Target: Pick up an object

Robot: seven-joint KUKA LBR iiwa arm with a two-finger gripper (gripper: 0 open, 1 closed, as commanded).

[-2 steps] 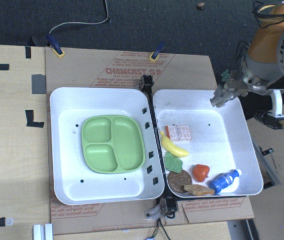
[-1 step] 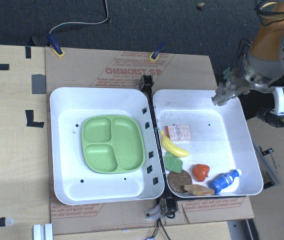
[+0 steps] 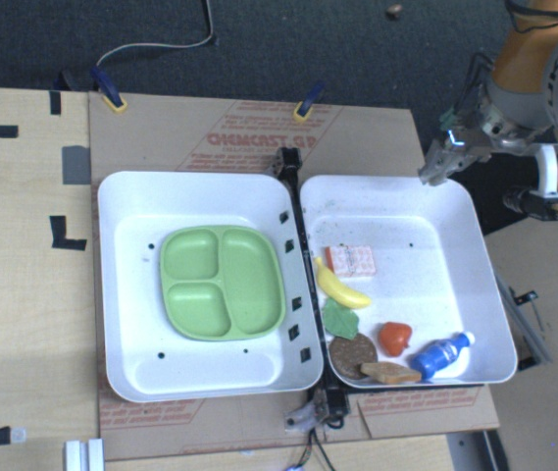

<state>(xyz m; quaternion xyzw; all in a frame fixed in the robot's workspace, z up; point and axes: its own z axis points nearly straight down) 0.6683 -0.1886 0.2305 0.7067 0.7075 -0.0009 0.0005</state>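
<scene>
The right bin (image 3: 455, 214) holds a pink-and-white packet (image 3: 349, 259), a yellow banana (image 3: 341, 289), a green leafy piece (image 3: 339, 319), a brown round cookie (image 3: 353, 351), a tan flat piece (image 3: 390, 372), a red tomato-like piece (image 3: 394, 338) and a blue bottle (image 3: 442, 354). They cluster along the bin's left side and near edge. My gripper (image 3: 436, 168) hangs above the far right corner of that bin, well away from all of these. Nothing shows between its fingers.
The left bin (image 3: 122, 263) holds a green divided plate (image 3: 223, 282). A black divider (image 3: 298, 263) runs between the bins. The bins rest on a cardboard sheet (image 3: 249, 135) held by yellow clamps. A cable (image 3: 161, 42) lies on the dark floor behind.
</scene>
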